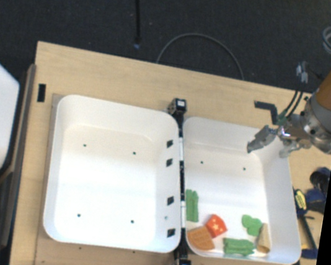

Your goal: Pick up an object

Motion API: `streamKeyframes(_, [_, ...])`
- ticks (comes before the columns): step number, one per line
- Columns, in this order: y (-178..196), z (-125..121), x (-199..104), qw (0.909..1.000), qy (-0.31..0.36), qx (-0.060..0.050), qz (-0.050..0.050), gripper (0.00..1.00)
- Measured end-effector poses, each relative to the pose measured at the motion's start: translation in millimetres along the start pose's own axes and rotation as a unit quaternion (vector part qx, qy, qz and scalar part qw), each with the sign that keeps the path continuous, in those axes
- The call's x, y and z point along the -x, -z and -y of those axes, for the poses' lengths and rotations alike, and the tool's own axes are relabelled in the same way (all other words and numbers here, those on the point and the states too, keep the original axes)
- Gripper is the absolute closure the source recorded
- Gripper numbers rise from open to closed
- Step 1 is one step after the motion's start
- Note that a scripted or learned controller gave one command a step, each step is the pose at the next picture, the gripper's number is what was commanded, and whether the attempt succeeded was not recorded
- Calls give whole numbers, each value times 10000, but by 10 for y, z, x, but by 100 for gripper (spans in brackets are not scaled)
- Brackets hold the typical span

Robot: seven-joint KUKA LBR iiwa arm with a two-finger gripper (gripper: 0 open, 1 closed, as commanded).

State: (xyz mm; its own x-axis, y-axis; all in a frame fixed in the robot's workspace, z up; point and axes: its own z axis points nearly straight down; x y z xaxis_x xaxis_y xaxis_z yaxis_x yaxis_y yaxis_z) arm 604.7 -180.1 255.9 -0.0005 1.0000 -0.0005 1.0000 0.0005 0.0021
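Dark floor surrounds a pale wooden bench (162, 75) bearing two shallow white bins side by side. Most of the right bin (222, 170) is bare white floor, leaving wide room toward its far wall. Its things crowd the near edge: a green stick (191, 205) beside the divider, a red piece (216, 225), an orange wedge (200, 238), a flat green block (238, 247), a small green lump (252, 224) and a tan piece (264, 238) against the right wall. The gripper (273, 140) hangs over the far right corner, well apart from them, fingers spread and holding nothing. The left bin (109, 169) lies beside it. Blue clamps (316, 192) sit at the bench's right edge.
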Motion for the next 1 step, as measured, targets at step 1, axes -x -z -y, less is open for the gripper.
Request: streamKeyframes(1, [-630,516,-464,10000,14,-50,-15,0])
